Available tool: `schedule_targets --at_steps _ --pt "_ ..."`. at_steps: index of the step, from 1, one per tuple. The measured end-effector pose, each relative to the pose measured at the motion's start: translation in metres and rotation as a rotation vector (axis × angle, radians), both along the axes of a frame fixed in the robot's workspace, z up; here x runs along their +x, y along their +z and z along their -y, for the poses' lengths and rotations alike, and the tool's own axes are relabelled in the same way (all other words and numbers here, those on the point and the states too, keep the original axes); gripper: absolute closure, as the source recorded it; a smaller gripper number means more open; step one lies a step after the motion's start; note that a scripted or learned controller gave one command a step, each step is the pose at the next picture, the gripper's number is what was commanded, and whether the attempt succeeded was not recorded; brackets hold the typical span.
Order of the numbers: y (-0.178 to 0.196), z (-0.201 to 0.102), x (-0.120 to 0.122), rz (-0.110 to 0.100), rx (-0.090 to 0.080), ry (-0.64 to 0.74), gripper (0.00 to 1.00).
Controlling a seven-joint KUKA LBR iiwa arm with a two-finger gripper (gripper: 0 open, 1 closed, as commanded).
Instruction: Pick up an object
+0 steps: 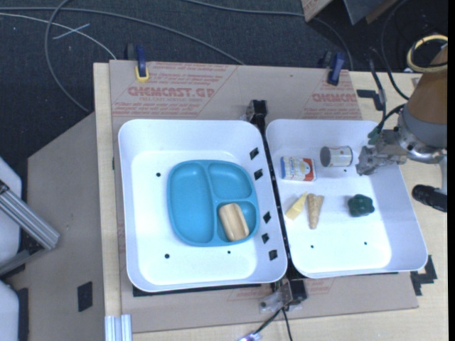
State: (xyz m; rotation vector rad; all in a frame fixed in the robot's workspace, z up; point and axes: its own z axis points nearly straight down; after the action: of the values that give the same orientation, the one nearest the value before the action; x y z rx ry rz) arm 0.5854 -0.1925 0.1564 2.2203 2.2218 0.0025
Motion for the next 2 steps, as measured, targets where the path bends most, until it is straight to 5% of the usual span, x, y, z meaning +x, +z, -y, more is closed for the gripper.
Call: schedule_targets --at_steps 2 --pt "0.1 -0.012 -0.012 0.004 -0.002 0.001 1.0"
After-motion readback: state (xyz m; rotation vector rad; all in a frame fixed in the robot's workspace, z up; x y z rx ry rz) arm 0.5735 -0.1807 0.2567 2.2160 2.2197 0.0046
